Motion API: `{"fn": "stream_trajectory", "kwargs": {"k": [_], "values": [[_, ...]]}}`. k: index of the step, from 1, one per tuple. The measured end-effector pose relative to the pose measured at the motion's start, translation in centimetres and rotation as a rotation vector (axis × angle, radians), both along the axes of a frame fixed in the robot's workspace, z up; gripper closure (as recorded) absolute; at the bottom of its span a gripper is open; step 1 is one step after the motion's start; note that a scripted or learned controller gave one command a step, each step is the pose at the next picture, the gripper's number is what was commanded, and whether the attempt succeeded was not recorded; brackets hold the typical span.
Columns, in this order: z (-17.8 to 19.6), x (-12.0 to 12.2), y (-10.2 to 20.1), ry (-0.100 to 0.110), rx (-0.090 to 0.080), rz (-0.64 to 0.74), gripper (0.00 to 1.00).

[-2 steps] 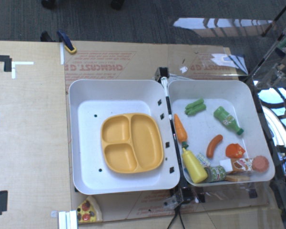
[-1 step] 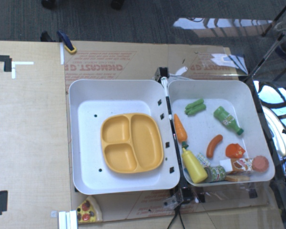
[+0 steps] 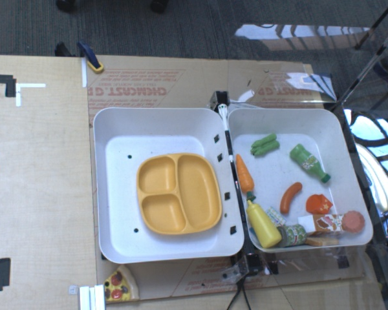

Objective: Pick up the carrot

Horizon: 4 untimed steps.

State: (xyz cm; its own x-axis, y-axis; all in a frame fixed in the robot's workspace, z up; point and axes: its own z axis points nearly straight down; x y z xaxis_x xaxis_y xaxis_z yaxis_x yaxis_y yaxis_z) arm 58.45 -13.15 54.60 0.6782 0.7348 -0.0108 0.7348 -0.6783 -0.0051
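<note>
We find the carrot [image 3: 244, 174] lying in the right bin [image 3: 336, 131], hard against its left wall, just above the yellow bottle [image 3: 263, 225]; nothing has lifted it, so we judge the pick not yet begun; of the gripper we cannot tell the state; reach, grasp and lift are all left; the yellow tray [image 3: 179, 193] sits in the left bin [image 3: 116, 173].

Pale wooden bench [image 3: 32, 199], flattened brown cardboard [image 3: 149, 86] on it, two white bins, left bin [image 3: 110, 192] beside right bin [image 3: 339, 137], toy pizza slice [image 3: 119, 286] at front edge
</note>
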Motion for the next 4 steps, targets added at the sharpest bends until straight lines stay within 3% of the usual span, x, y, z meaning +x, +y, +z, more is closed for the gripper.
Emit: {"fn": "stream_trajectory", "kwargs": {"k": [1,2,3,4], "values": [[0.0,0.0,0.0,0.001,0.0,0.0,0.0],[0.6,0.2,0.0,0.006,-0.002,0.004,1.0],[0.6,0.2,0.0,0.006,-0.002,0.004,0.0],[1.3,0.4,0.1,0.012,-0.004,0.008,1.0]]}}
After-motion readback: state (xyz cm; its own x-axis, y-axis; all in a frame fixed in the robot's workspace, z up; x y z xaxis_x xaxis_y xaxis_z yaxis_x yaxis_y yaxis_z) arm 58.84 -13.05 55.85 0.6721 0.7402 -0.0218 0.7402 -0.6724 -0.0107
